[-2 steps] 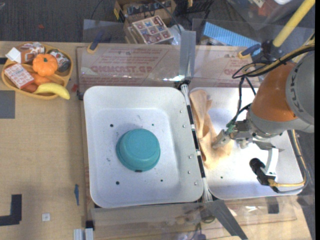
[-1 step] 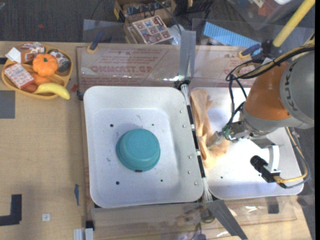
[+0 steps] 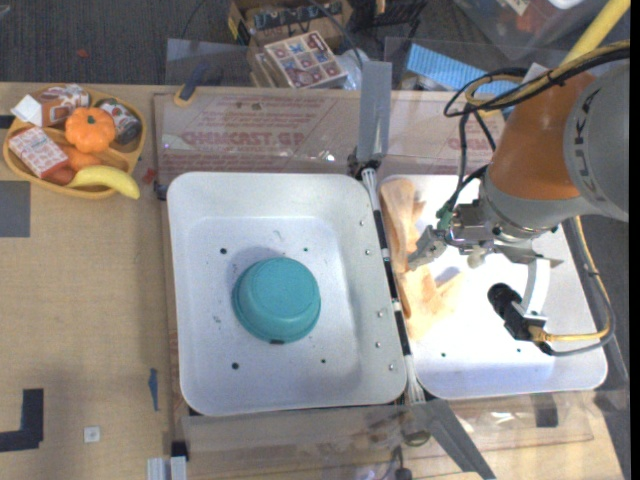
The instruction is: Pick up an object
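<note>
White bins (image 3: 200,218), teal bowl (image 3: 277,299), wooden bench (image 3: 80,318)

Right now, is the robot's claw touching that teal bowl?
Apart. The camera view shows the gripper over the right bin, while the teal bowl sits in the left bin.

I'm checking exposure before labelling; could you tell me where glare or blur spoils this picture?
In the camera view, the right bin is blown out to glaring white with an orange reflection near its left wall; the left bin is evenly lit, its teal bowl sharp; the gripper looks slightly soft.
</note>
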{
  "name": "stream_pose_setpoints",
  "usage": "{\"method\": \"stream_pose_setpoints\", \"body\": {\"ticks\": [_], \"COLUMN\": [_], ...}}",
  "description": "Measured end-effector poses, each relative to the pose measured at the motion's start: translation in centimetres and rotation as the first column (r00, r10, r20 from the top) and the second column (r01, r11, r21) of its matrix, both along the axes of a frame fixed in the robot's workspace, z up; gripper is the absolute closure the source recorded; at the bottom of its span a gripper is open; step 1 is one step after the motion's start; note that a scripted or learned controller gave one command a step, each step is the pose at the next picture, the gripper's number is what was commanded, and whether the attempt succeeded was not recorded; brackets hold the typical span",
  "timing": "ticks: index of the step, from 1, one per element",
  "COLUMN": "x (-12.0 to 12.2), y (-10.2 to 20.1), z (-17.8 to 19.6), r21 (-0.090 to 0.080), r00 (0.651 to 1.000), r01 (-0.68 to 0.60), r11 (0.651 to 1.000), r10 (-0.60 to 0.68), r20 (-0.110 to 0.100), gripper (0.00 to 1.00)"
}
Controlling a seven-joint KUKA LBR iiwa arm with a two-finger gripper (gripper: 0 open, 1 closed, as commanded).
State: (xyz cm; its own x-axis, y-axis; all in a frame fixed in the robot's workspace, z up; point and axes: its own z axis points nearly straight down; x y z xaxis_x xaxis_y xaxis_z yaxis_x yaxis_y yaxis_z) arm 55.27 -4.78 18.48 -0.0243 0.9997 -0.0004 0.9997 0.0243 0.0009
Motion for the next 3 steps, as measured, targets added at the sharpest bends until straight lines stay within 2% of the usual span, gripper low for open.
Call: {"method": "stream_pose_setpoints", "body": {"ticks": [1,2,3], "x": [-0.3,-0.5,-0.5], "y": [-5.2,-5.4,-5.5], "z": [-8.3,-9.4,-8.4], "r21": [0.000,0.000,0.001], "r00": [0.998,0.996,0.996], "r01": [0.056,-0.091,-0.088], "r11": [0.998,0.996,0.996], "r10": [-0.056,0.091,0.088], "r20": [-0.002,0.011,0.014], "gripper": [0.00,0.00,1.00]}}
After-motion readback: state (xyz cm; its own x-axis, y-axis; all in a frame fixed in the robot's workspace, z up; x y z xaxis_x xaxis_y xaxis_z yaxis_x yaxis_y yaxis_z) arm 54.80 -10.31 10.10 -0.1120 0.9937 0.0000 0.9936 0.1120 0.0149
